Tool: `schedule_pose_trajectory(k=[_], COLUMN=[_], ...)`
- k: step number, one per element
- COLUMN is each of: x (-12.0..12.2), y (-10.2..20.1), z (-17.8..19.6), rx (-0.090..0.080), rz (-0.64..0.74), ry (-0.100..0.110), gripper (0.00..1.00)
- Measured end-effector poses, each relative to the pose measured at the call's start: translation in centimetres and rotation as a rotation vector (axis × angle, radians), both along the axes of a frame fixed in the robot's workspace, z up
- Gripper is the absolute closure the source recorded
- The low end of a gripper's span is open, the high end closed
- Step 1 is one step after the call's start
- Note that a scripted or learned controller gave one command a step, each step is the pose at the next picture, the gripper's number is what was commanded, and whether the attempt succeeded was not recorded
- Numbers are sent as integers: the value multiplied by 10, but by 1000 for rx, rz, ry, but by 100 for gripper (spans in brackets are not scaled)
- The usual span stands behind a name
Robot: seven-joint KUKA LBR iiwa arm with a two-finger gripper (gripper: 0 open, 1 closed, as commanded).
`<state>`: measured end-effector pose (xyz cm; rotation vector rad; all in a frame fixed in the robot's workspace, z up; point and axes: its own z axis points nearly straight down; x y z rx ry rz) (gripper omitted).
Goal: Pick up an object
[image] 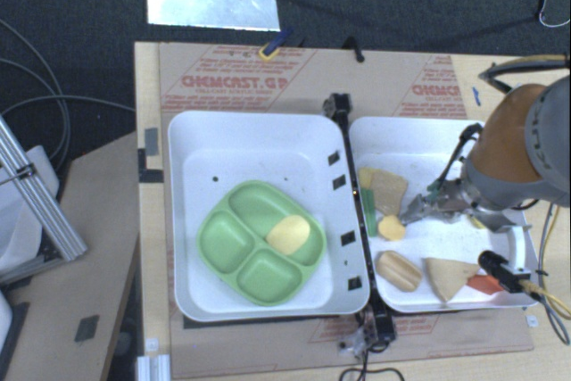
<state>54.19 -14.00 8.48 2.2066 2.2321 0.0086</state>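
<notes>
- The grey two-finger gripper (417,208) reaches in from the right over the right shallow white bin (419,136), its tips low and pointing left toward the bin's left half.
- Whether it is clenched or released cannot be told; nothing shows gripped in it.
- Just left of and below the tips lies a small round yellow piece of toy food (391,228); it looks to touch the tips or sit just beside them, and which one cannot be told. It is roundish, with no clear long axis.
- Above it lies a flat tan cracker-like square (387,187), beside a thin green strip (368,210) that runs along the bin's left wall, its long axis going from far to near.
- Near the front wall lies a tan bread-roll shape (398,270), its long axis running left to right with a slight tilt down to the right.
- Right of it a pale wedge (449,277) points down and left, and an orange-red piece (484,285) lies just beside the wedge.
- The left shallow white bin (241,134) holds a green divided plastic plate (241,244) with a pale yellow lemon-like lump (289,235) in its right compartment.
</notes>
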Motion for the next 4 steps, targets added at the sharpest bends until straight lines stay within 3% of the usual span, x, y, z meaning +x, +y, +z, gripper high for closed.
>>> schedule_pose_trajectory(k=[1,2,3,4], x=[22,-37,-33,26], y=[56,38,40,103], z=[0,-1,10,106], rx=[-1,-2,-2,0], rz=[-3,-13,-9,1], ry=[2,10,2,-9], gripper=[0,0,100,100])
